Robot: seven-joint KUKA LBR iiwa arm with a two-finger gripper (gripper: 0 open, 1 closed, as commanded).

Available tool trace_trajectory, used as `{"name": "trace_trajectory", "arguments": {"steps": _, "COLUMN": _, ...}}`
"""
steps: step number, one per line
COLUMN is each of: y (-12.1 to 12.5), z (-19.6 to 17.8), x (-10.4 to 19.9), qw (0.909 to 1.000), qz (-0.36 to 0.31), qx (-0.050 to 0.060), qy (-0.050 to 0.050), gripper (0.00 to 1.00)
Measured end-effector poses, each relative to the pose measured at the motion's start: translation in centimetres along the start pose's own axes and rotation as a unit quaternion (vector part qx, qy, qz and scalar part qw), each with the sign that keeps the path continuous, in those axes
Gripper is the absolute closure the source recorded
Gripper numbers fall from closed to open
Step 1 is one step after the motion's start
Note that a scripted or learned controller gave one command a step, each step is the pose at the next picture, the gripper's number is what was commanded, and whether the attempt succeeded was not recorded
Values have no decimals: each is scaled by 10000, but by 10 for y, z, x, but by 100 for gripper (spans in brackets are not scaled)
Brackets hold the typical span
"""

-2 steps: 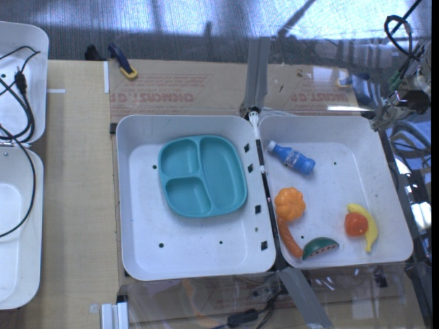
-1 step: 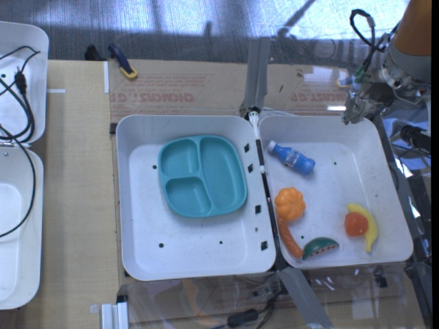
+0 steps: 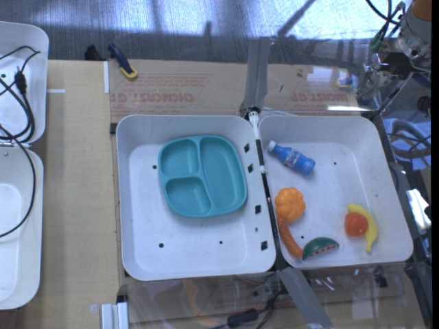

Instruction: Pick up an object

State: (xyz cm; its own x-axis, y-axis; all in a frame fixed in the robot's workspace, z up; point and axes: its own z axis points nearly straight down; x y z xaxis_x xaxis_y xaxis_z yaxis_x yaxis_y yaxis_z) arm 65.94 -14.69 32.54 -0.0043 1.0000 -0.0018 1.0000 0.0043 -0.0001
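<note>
Pincer (image 3: 376,74) raised beyond right bin (image 3: 384,156), touching nothing; opening unclear.

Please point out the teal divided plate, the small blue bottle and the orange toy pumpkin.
Teal divided plastic plate (image 3: 203,175): camera view, central ridge.
Small blue bottle (image 3: 293,157): camera view, body.
Orange toy pumpkin (image 3: 290,203): camera view, top.

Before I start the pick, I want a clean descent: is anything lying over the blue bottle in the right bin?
Nothing visible does. The blue bottle lies alone on the right bin floor, apart from the orange pumpkin below it. The arm sits up at the bin's far right corner.
</note>
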Motion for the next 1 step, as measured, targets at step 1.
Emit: {"name": "trace_trajectory", "arguments": {"steps": 1, "y": 0, "z": 21, "x": 3, "qw": 10000, "qz": 0, "qx": 15, "qy": 1, "gripper": 100}}
